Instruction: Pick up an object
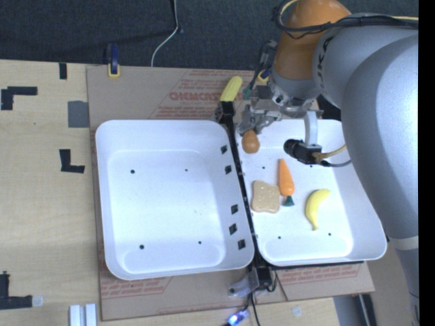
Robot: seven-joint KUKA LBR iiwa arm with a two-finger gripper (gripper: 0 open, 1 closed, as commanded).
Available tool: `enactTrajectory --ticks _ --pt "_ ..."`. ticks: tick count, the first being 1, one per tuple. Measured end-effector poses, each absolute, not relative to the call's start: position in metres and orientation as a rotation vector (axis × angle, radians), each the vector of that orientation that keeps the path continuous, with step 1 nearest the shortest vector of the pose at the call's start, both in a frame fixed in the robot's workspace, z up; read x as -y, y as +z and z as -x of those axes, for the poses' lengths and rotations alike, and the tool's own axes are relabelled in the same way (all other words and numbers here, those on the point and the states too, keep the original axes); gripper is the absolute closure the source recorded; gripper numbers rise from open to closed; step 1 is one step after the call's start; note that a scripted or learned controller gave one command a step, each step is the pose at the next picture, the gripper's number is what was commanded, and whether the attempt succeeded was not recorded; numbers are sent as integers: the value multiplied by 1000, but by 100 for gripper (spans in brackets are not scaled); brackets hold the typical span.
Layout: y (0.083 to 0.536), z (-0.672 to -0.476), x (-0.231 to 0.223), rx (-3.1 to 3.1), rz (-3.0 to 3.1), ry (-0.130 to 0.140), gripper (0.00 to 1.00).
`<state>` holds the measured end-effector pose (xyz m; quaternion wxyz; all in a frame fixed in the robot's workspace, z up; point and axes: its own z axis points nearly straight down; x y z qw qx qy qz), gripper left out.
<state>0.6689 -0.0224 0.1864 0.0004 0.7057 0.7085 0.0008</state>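
My gripper (pixel 253 122) hangs over the far left corner of the right bin (pixel 340 246), close to the divider between the bins. A small brown rounded object (pixel 251 142) lies directly under its tip; whether it is being touched or gripped is unclear. Further forward in the same bin are an orange carrot (pixel 285 176), a tan slice of bread (pixel 266 197) and a yellow banana (pixel 316 207).
The left bin (pixel 109 182) sits beside the right one on a cardboard sheet. A yellow clamp handle (pixel 231 89) sticks up at the far end of the divider, just left of the gripper. The arm's big grey body covers the right side.
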Motion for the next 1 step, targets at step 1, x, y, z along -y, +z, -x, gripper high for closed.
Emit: enactTrajectory --ticks 1 --pt "219 -642 -35 -2230 -2216 2 100"
